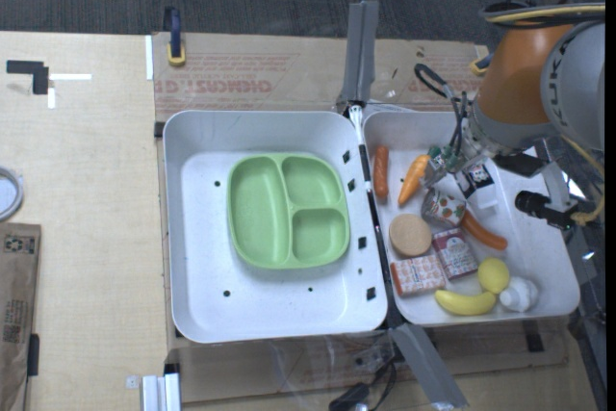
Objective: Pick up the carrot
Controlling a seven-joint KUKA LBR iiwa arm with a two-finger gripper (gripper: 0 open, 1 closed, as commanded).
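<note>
The carrot (413,179) is a small orange one lying at a slant in the upper left part of the right bin (566,276). Its thicker end points up and to the right. My gripper (447,166) hangs low over that bin, just to the right of the carrot's upper end and close to it. Whether it touches the carrot is hidden by the wrist. The arm's orange band (515,77) sits above it.
Beside the carrot on its left lies a reddish sausage (381,173). Below are a strawberry-print packet (443,206), a round biscuit (411,234), two red boxes (454,253), another sausage (482,231), a lemon (493,274) and a banana (464,302). The left bin holds a green divided plate (288,209).
</note>
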